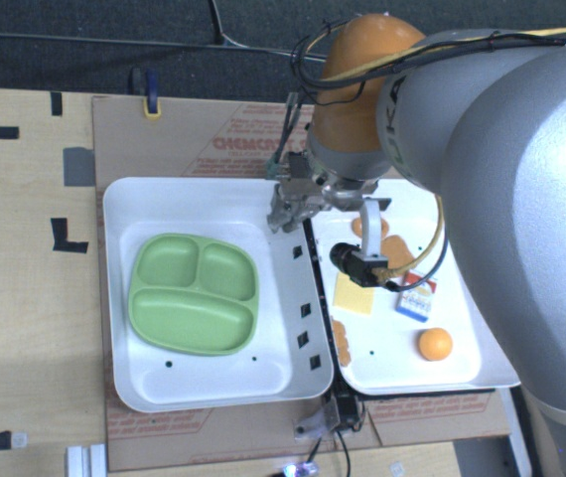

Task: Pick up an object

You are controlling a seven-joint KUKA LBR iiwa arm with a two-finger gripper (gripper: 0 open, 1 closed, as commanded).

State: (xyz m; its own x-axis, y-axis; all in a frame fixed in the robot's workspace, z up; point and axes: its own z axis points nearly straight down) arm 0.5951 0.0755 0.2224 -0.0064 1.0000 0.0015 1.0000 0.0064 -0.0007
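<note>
My gripper point(285, 210) hangs over the far right corner of the left bin point(144, 391), close to the divider between the two bins. In the right bin point(462, 371) lie a yellow square slab point(353, 295), an orange ball point(435, 344), a small blue, white and red packet point(417, 300) and a tan-orange piece point(396, 251). Another orange piece point(340, 342) rests against that bin's left wall. The wrist hides part of the right bin's far end. I see nothing held under the gripper.
A green divided plate point(194, 294) takes up the left half of the left bin. The big grey arm covers the right side of the view. Both bins sit on a brown cardboard sheet point(213, 137).
</note>
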